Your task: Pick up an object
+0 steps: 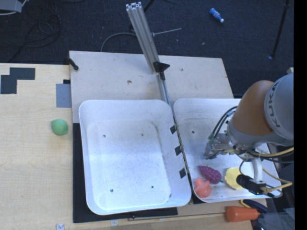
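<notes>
Jaws (211,152) hang low inside the right bin (192,110), at about 3 o'clock in the scene; whether they are clenched or released cannot be told from this angle, and nothing is visibly held. Just below them, toward 5 o'clock, lie three candidates: a purple object (210,173), an orange-pink object (202,188) touching the bin's near rim, and a yellow object (233,178) partly hidden by cabling. Judging from this, the pick is not yet done; a grasp and lift remain, with the purple object nearest.

Left bin (125,157) sits beside the right one on a pale worktop (115,75). A green ball (59,127) rests on the wooden surface at 9 o'clock. An orange tool (242,213) lies at 5 o'clock outside the bins. Dark carpeted floor (201,42) with cables runs across the top, a small blue item (217,15) at 1 o'clock.
</notes>
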Available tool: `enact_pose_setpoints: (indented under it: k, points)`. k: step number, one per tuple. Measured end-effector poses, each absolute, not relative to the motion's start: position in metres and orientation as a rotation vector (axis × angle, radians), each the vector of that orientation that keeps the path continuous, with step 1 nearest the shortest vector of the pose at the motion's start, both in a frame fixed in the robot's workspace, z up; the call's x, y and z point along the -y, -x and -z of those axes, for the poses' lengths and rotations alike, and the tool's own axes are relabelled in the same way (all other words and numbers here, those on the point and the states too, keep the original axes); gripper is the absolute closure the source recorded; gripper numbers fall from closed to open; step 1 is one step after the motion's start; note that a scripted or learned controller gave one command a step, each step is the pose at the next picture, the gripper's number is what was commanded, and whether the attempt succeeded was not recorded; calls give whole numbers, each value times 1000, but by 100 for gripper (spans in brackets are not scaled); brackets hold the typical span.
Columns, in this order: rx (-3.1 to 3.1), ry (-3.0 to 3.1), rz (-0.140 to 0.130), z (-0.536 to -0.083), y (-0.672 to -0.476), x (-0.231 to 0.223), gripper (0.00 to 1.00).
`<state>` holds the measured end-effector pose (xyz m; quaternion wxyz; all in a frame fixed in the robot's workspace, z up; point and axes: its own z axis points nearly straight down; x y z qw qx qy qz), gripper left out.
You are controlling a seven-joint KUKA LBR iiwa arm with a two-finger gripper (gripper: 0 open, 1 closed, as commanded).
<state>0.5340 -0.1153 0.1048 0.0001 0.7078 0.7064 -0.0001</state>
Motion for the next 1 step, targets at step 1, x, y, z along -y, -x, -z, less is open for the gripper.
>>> enact_pose_setpoints:
  k: [1]
  points:
    - [-2220,-2221,-2,-146,-535,115,100]
